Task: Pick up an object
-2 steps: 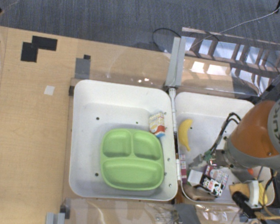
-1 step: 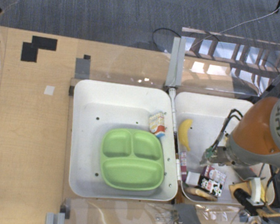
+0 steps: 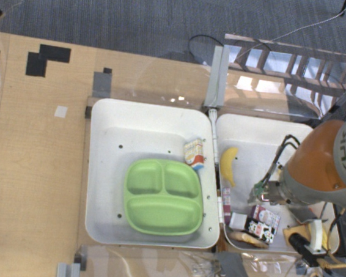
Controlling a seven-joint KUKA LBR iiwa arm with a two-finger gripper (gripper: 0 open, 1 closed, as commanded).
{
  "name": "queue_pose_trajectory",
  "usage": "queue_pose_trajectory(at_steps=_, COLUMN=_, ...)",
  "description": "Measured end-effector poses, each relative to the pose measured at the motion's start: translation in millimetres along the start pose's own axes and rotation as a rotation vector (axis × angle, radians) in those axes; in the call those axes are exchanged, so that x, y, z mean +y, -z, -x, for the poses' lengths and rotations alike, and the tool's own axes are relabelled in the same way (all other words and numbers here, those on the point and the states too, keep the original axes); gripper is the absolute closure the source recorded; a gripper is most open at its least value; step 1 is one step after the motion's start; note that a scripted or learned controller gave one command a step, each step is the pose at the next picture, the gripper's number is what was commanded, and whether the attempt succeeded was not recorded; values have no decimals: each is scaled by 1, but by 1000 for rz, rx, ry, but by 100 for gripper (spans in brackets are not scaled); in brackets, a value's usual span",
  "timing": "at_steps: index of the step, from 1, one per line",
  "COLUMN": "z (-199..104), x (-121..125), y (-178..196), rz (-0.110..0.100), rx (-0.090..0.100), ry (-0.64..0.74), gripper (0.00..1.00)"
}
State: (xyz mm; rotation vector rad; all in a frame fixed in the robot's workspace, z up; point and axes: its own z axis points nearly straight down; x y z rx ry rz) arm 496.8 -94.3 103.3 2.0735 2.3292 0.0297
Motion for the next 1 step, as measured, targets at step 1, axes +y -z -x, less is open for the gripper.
queue_pose_trajectory(at_steps=1, z=26, x=-9, y=-11, rz=-14, rx=4, ry=225, gripper=0)
